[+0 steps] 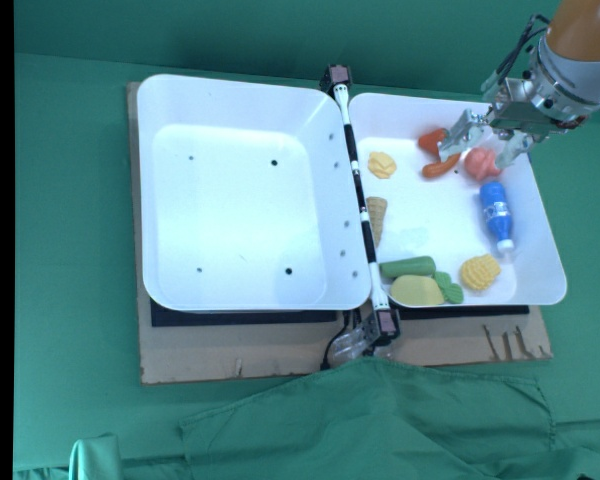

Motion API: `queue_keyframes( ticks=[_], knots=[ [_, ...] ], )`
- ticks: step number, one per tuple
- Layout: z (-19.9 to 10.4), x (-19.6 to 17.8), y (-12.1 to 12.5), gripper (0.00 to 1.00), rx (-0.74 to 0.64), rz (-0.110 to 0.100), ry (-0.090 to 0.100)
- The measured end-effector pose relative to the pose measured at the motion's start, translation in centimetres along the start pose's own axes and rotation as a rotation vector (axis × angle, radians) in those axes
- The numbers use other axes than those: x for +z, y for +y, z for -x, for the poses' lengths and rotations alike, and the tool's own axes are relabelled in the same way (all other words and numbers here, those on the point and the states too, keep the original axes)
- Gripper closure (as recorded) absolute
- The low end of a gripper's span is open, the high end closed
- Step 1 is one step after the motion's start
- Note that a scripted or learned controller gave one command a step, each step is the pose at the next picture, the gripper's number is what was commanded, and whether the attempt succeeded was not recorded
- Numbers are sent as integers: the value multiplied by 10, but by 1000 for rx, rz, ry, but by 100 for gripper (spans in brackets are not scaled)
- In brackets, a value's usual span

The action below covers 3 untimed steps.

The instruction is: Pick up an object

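The gripper (pixel 485 140) hangs over the far right part of the right bin (pixel 540 278), fingers spread apart around a pink-red toy (pixel 480 161) that lies on the bin floor. Orange-red pieces (pixel 438 154) lie just left of it and a blue bottle (pixel 496 215) just in front. The bin's centre is bare; the left bin (pixel 160 98) adjoins it.

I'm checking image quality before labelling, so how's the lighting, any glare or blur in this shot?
Camera view: a green-blue cast overall; the left bin glares nearly blown-out white across its floor; small toys like the blue bottle look soft, lacking fine detail; the end effector throws little clear shadow.
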<state>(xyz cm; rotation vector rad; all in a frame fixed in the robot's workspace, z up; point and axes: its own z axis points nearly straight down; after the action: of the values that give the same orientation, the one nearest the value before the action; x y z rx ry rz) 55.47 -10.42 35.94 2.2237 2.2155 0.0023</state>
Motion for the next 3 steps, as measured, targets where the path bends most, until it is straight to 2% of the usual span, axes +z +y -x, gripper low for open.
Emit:
queue_keyframes(
  ticks=[1, 2, 3],
  knots=[
    [0, 97, 37, 0, 0, -7, 0],
    [1, 78, 38, 100, 3, 8, -2],
    [-25, 30, 0, 100, -4, 6, 1]
  ],
)
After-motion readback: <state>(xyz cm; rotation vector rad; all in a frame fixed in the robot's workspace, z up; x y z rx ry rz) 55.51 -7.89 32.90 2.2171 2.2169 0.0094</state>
